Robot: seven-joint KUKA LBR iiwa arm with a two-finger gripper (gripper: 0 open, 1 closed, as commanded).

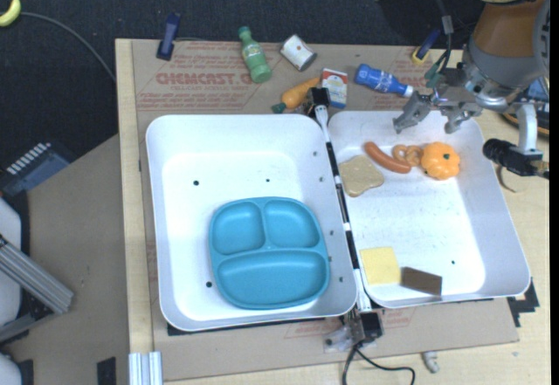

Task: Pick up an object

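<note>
Above the far edge of the right bin [498,226], my hand [434,115] is hanging with its two fingers spread wide and nothing between them. I am picking the little orange pumpkin [439,160] as my landmark, because it is sitting closest to the hand, just in front of it.

Right beside the pumpkin, on the side toward the left bin [175,200], a small ring-shaped snack [405,154] is lying, and a red sausage [387,157] is touching that. Farther that way, a tan slice of bread [359,175] is resting near the bin wall. Well away from the pumpkin, toward the near edge of the bin, a yellow cheese square [380,264] and a brown block [421,280] are sitting side by side.

I think the pumpkin is the best thing to grab. It is round and tall, so the fingers can close around it. The flat things would be hard to pinch. To do this well, I am thinking the hand needs to come a bit toward the pumpkin, line up right over its middle, and go straight down with the fingers staying wide. One finger could bump the ring snack, so I would turn the fingers so neither one is coming down on that side. The pumpkin may roll, so squeezing slowly looks wise.
</note>
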